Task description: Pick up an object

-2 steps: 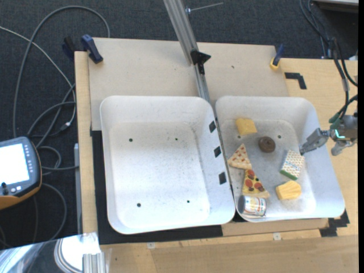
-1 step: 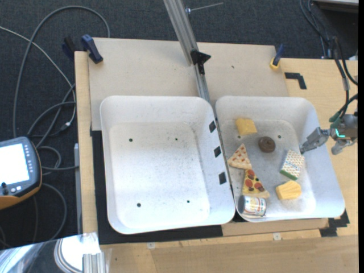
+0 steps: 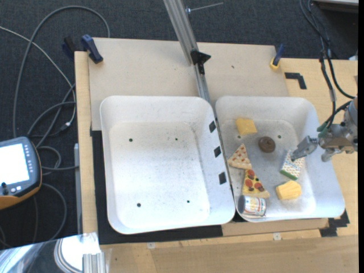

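Gripper (image 3: 301, 148) is hanging over the right bin's (image 3: 318, 115) right side; I cannot tell its state. Directly under its tip a green-and-white patterned packet (image 3: 292, 166) is lying on the floor, contact unclear. Just beyond that, a yellow block (image 3: 289, 191) is sitting. Left of the tip I am noting a brown disc (image 3: 267, 145), a yellow cube (image 3: 245, 125), two pizza slices (image 3: 241, 157) and a small can (image 3: 252, 206). Farther left, the left bin (image 3: 114, 110) is sitting.

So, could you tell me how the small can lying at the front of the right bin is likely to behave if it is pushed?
The can lies on its side, so it would probably roll. It rests against the bin's front wall, which may stop it.
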Action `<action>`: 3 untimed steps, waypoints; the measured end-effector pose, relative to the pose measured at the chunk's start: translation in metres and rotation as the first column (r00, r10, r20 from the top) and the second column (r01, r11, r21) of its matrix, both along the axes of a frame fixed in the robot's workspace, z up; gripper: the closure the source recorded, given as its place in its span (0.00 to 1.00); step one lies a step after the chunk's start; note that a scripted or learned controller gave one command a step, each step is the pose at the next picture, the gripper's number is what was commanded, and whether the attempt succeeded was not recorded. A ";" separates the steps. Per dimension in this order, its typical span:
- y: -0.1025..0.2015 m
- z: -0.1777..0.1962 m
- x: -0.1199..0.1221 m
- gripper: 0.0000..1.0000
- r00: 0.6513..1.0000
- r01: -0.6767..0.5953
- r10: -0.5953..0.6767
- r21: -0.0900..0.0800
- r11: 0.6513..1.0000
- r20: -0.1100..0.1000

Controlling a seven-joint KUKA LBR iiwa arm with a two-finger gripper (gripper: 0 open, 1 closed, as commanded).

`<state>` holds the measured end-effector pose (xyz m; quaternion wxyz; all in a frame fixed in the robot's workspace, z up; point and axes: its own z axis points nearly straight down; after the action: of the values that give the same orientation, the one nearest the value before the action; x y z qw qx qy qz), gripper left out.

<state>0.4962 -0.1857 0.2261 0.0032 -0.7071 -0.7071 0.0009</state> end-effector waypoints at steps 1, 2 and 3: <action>-0.005 -0.051 0.007 0.00 1.000 0.001 -0.001 0.000 1.000 -0.001; -0.002 -0.115 0.006 0.00 1.000 0.000 0.000 0.001 1.000 -0.002; -0.002 -0.100 0.009 1.00 1.000 0.000 0.000 -0.002 1.000 0.008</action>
<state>0.5049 -0.1881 0.1263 -0.0002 -0.7070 -0.7072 -0.0010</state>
